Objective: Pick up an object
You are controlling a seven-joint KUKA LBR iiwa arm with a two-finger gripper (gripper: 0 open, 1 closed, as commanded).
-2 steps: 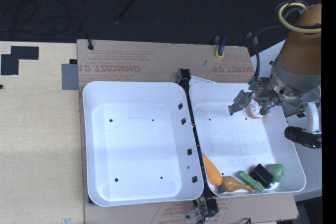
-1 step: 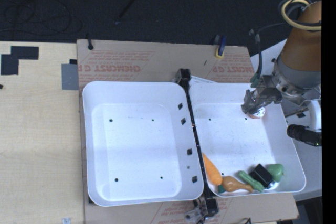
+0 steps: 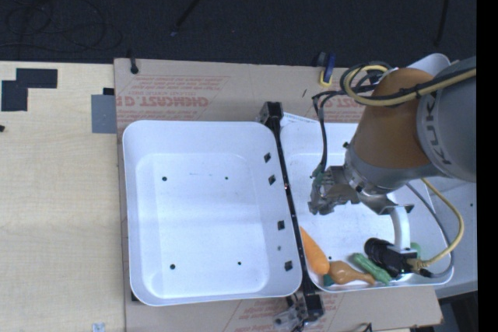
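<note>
Jaws: honestly we couldn't tell if they were apart or together, since the gripper (image 3: 325, 194) was just a dark grey lump from up there
Bench: pale wood (image 3: 54, 198) on the far left, with a couple of dark tape patches (image 3: 31, 85) stuck on it
Cardboard: a brown sheet (image 3: 179, 93) with red print lay under both bins
Left bin: white (image 3: 140, 167), and we saw a few small dark dots on its floor
Seam: a black strip (image 3: 282, 183) ran between the two bins, right where their rims met
Gripper spot: it hung over the left part of the right bin (image 3: 338, 136), close to that seam
Orange piece: carrot-shaped (image 3: 313, 249), it lay in the right bin's near left corner, nearer the front than the gripper and apart from it
Tan piece: a small lump (image 3: 346, 272) just beside the orange one, along the near wall
Green pieces: a few sticks (image 3: 372, 267) right next to the tan lump, and we thought they were touching it
Arm: grey with the orange band (image 3: 393, 128), it came in from the right over the right bin
</note>
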